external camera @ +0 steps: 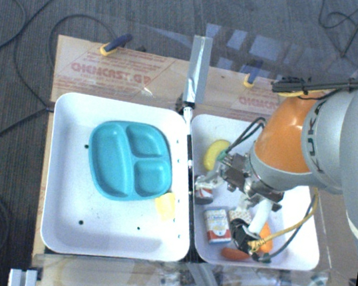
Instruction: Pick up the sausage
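The sausage (235,254) looks like a reddish-brown piece lying near the front wall of the right bin (309,257), partly hidden by the wrist hardware. My gripper (209,183) hangs low over the left side of that bin, behind and to the left of the sausage and apart from it. Beneath the gripper's tip sits a small white and red item (203,190); whether it is touched is unclear.
In the right bin, a yellow fruit (216,153) lies at the back left, a small carton (217,224) at the front left, and an orange piece (264,243) beside the sausage. The left bin (59,221) holds a blue divided plate (132,160) and a yellow block (165,205).
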